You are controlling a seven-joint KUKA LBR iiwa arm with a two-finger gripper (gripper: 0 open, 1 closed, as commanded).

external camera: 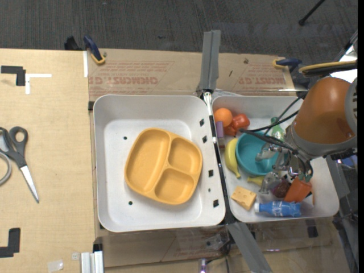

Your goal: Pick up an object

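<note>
Sitting at the far left of the frame, a pair of scissors is lying on the bench outside the bins. Moving right, the left bin is holding a yellow divided plate. In the right bin, clutter is crowding together: an orange ball, a teal bowl, a cheese wedge, a blue tube and an orange cup. The gripper is hovering low at the lower right, just beside the bowl and the cup; whether its claw is wide or narrow, I cannot tell. Judging by this, the arm is reaching for a pick, and the next move is calling for a descent onto one item.
</note>
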